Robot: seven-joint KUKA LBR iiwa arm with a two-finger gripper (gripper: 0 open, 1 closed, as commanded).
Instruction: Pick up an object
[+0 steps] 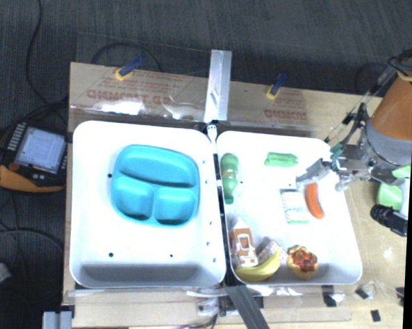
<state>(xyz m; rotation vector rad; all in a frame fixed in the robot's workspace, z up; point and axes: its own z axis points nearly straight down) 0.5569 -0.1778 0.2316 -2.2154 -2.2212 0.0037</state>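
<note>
My gripper (pixel 325 180) hangs over the right bin (pixel 341 238) near its right wall, open, with nothing between its fingers. Just below it lies a small orange carrot-like piece (pixel 316 201), apart from the fingertips. A white and green packet (pixel 294 205) lies to the left of that piece. Further left are a green bottle (pixel 228 175) against the bin's left wall and a flat green item (pixel 281 159) near the back. Along the front lie a banana (pixel 262 267), a small orange-brown box (pixel 243 244) and a red and yellow fruit piece (pixel 302 260).
The left bin (pixel 92 209) holds a blue divided tray (pixel 155 183). A metal post (pixel 218 84) stands behind the wall between the bins. The arm's grey and orange body (pixel 393 116) rises at the right edge. A handheld pendant (pixel 32 153) lies on the floor at left.
</note>
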